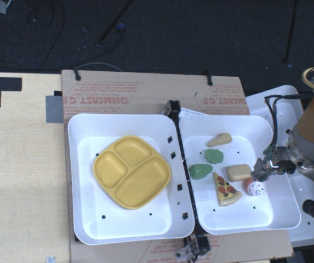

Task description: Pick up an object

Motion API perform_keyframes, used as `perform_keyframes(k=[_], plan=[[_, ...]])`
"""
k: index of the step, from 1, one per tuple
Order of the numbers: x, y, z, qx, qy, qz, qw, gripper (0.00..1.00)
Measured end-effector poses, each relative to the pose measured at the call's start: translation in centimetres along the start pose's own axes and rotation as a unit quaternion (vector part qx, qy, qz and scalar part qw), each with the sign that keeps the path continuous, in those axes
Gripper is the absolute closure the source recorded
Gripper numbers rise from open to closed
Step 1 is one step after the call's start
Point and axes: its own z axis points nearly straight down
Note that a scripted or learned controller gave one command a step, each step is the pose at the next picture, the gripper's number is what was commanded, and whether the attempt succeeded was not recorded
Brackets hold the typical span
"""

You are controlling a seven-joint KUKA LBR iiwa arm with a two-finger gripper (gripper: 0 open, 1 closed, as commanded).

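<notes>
The gripper (262, 170), grip state indeterminate, sits at the right bin's (280, 215) 3 o'clock, between the tan block (238, 172) and white ball (256, 188); closing may nudge both aside.

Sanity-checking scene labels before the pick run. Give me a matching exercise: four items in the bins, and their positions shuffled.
Items:
1. yellow divided plate
2. pizza slice
3. tan block
4. white speckled ball

Places:
A. right bin, just below the gripper
B. left bin, alone
C. right bin, between the green pieces and the gripper
D. right bin, nearest the front rim

Pairs: 1-B, 2-D, 3-C, 4-A
</notes>
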Motion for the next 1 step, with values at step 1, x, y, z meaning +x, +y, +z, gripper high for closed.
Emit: perform_keyframes(k=[1], plan=[[5.19, 0.11, -0.46, 0.000, 0.001, -0.002, 1.0000, 1.00]])
